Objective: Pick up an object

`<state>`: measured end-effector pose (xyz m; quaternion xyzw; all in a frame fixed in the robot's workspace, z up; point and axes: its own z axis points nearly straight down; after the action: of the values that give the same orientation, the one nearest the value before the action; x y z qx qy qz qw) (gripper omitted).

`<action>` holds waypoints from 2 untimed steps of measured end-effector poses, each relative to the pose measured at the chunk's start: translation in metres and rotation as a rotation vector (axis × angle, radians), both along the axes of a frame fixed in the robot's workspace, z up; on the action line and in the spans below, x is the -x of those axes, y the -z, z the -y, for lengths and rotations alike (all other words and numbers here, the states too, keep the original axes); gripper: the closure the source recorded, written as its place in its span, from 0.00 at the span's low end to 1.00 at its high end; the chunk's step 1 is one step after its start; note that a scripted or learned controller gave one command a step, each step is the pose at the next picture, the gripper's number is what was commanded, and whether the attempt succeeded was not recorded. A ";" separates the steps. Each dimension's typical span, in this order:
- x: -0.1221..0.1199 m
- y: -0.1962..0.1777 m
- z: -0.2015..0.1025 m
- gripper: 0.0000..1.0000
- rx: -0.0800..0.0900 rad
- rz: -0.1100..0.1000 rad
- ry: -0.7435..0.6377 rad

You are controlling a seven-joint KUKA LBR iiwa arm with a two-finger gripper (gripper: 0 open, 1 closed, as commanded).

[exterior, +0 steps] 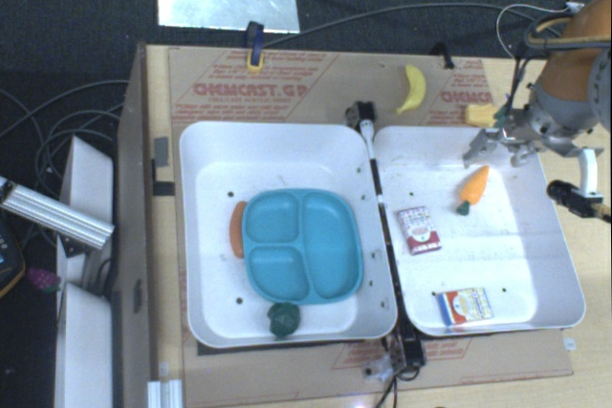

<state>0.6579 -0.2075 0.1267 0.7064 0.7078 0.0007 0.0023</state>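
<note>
My gripper (498,148) hangs over the far right part of the right bin (545,234), and its fingers look open with nothing between them. An orange carrot (473,187) with a green end lies just in front of it, apart from the fingers. Nearer the bin's left side lies a small red and white box (418,230). A blue, white and orange box (465,305) rests near the front edge.
The left bin (215,158) holds a blue divided plate (302,244), an orange sausage (236,228) at the plate's left and a green broccoli (284,319) in front. A banana (413,88) and a yellow block (481,115) lie on the cardboard behind the bins.
</note>
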 end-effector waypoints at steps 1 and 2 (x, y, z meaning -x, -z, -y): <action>0.026 0.043 -0.044 0.00 -0.003 -0.004 -0.003; 0.024 0.031 -0.044 1.00 -0.001 0.001 -0.004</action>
<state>0.6337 -0.1638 0.0960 0.7049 0.7093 0.0015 0.0023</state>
